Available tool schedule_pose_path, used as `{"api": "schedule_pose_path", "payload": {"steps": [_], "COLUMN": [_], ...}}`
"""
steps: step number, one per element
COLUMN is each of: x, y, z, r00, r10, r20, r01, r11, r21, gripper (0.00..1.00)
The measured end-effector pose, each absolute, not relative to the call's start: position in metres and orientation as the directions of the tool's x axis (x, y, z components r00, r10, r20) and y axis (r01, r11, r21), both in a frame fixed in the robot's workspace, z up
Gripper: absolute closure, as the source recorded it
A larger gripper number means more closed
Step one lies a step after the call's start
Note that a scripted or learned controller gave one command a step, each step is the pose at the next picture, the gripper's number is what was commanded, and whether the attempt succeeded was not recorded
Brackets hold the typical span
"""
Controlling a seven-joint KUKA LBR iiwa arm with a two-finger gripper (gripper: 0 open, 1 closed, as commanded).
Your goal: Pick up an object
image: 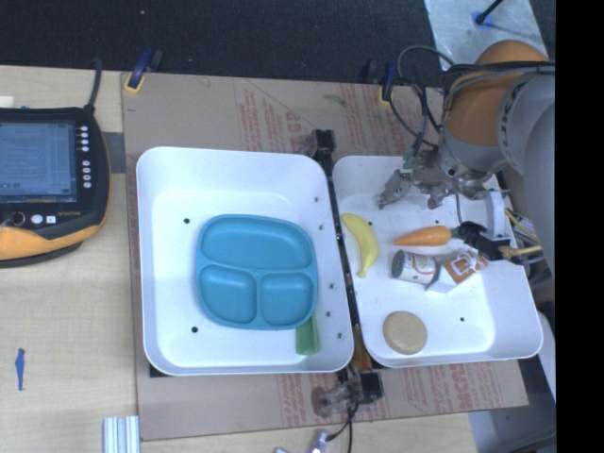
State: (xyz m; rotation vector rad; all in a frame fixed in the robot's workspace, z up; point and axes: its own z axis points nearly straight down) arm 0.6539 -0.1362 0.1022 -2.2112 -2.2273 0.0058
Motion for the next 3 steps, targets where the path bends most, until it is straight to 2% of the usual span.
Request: {"api": "schedule_pose_path", "payload": {"steps": [1,2,3], "x": [0.594,0.657,0.585], "y": [-0.186,-0.211,-0.185], "z": [0.097,0.178,0.091], "r00": [-0.004,-0.005,-0.004], "r10": [1.0,1.0,1.0], "r20": [-0.001,0.0,0.0], "r01": [1.0,1.0,1.0], "r11": [0.004,0.005,0.004], "r21": [-0.004,-0.001,-0.006], "gripper": [0.0,0.0,0.0]}}
